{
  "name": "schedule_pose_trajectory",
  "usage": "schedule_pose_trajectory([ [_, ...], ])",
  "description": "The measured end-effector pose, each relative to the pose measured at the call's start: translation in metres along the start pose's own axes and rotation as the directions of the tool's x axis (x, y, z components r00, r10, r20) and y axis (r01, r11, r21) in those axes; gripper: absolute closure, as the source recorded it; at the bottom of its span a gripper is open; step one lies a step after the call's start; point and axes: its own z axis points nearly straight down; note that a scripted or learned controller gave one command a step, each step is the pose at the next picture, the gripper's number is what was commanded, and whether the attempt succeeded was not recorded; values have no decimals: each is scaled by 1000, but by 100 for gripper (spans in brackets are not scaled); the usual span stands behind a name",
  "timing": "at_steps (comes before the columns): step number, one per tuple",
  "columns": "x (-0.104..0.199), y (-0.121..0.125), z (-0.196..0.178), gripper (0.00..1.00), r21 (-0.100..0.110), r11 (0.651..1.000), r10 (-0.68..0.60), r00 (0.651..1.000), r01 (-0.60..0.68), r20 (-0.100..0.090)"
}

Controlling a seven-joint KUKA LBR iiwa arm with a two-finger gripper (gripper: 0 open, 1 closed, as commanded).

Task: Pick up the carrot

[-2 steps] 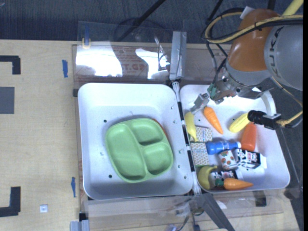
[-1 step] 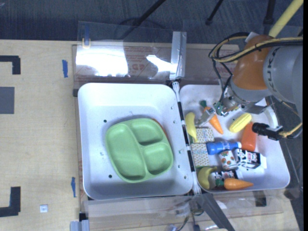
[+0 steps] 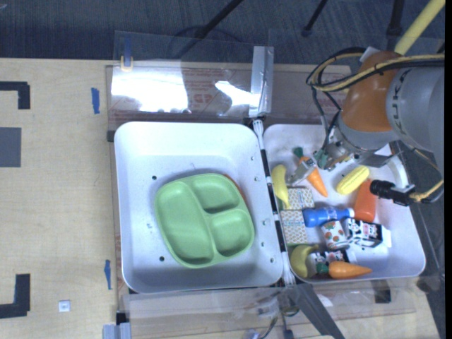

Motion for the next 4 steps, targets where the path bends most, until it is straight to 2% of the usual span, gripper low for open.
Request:
schedule_pose_trajectory([
  [1, 14, -33, -65, 0, 4, 1000, -10, 1000, 10, -3],
  [2, -17, -10, 0, 0, -1, 998, -59, 998, 59, 2],
  [3, -19, -9, -12, 100, -7, 998, -57, 998, 57, 6],
  [4, -41, -61, -17, 100, 3, 993, -118, 993, 118, -3],
])
